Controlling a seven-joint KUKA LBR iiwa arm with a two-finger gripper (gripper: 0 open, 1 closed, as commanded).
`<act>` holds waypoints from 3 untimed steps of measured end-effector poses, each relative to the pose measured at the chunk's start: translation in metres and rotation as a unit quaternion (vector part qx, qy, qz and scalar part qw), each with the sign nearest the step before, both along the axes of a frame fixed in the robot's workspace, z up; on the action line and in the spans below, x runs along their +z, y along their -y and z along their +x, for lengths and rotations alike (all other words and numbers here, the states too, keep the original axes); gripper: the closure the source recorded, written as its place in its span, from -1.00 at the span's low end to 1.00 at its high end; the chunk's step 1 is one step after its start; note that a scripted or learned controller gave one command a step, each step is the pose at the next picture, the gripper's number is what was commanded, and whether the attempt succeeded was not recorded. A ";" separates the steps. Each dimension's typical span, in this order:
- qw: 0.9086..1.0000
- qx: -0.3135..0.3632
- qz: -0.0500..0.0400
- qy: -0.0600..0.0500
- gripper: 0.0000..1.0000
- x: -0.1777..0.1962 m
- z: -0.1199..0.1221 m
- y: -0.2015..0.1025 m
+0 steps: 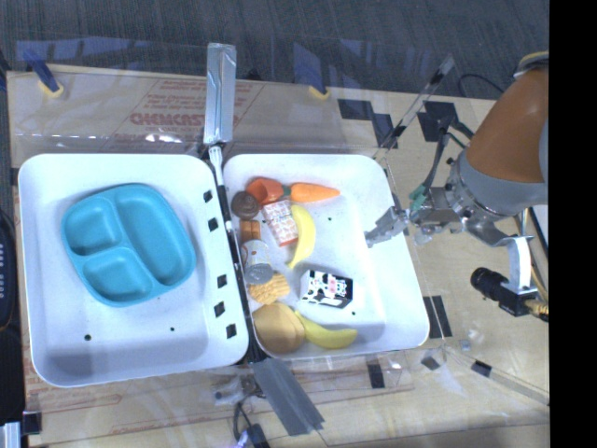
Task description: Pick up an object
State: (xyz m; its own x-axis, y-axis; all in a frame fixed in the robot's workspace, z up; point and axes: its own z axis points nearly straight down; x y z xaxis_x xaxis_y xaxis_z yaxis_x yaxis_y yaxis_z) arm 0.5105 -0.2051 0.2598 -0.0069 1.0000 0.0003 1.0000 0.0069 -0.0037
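We see the gripper point(384, 226) hovering over the right bin's point(399, 292) right rim, and we cannot tell its state, while the objects lie apart at the bin's left: carrot point(313, 192), upright banana point(302, 234), black-and-white box point(326, 288) and second banana point(329, 334).

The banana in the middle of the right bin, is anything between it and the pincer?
Nothing visible. The pincer sits over the right edge of the right bin. The upright banana lies to its left, with just bare white bin floor between them. The carrot and the black-and-white box lie off to either side of that path.
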 end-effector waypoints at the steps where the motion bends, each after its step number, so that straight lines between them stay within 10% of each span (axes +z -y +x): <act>1: 1.000 -0.019 0.000 0.002 -1.00 -0.167 0.074 -0.021; 2: 0.995 -0.095 -0.001 0.002 -1.00 -0.120 0.060 -0.028; 3: 0.998 -0.056 -0.003 0.006 -1.00 -0.142 0.135 -0.096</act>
State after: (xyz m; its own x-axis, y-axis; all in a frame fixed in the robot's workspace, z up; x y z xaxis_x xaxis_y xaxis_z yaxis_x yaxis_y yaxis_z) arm 0.6458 -0.1090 0.1179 0.1055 0.9944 -0.0047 0.9944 -0.1055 0.0076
